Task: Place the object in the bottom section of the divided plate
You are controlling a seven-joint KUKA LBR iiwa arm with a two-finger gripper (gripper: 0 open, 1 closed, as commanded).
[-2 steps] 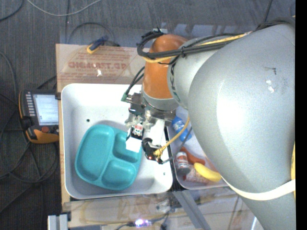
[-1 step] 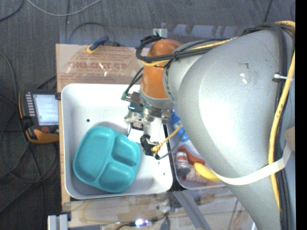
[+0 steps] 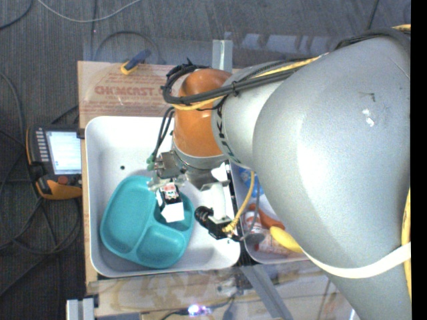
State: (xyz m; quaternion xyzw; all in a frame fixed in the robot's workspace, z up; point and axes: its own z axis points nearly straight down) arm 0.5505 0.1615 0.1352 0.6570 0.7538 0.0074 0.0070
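Hard to pick out the object — maybe the small white thing [image 3: 173,211] right under the gripper [image 3: 168,193], over the right edge of the teal divided plate [image 3: 137,222]. Looks small and light, probably stiff, easy to pinch by its sides; only a guess. Can't tell about the jaws — hidden under the wrist, so no saying if anything is held. Sits in the left white bin [image 3: 107,139], with the plate's bottom section [image 3: 160,244] on the near side. Over in the right bin [image 3: 248,252], an orange and a yellow thing.
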